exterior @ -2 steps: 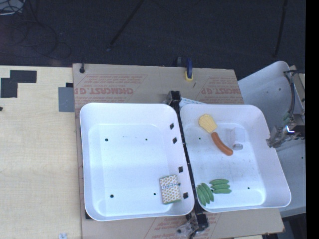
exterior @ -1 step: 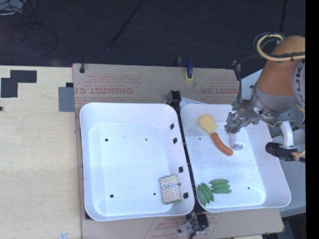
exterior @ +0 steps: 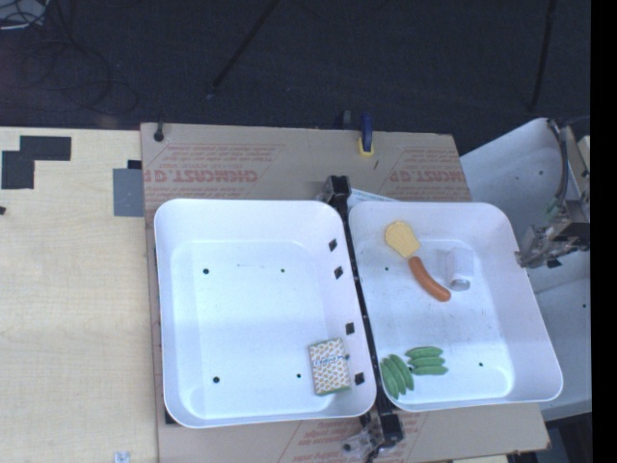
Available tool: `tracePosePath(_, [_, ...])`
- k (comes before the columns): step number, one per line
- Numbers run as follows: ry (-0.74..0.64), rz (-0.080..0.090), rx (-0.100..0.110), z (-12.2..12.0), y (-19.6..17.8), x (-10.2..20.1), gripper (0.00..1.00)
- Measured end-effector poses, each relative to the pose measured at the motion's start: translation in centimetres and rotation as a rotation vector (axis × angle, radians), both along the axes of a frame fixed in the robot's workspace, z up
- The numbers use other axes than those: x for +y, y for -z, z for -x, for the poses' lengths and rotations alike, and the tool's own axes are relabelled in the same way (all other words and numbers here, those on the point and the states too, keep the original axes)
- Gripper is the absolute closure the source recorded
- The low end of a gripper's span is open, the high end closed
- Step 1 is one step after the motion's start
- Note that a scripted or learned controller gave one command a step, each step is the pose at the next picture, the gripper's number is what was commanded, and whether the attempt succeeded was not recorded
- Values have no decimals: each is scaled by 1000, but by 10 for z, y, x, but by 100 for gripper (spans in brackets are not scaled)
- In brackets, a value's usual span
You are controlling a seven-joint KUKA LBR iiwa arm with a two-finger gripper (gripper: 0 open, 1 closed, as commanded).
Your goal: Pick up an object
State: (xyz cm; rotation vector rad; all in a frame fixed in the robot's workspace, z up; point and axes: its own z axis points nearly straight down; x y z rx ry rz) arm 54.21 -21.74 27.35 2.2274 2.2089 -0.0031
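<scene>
A brown cardboard sheet with red lettering (exterior: 289,167) lies under both bins; a blue-and-yellow clamp (exterior: 366,135) grips its far edge.

Bright, even light is falling from above, washing out the two white bins (exterior: 251,307) so their walls are barely showing detail. Soft shadows are lying along the bins' inner edges. The background beyond the bench (exterior: 67,287) is staying dark. The whole picture is looking soft and slightly grainy.
</scene>
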Motion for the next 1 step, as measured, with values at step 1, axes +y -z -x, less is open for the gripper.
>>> tracePosePath(1, [-12, -6, 4, -11, 2, 42, 100])
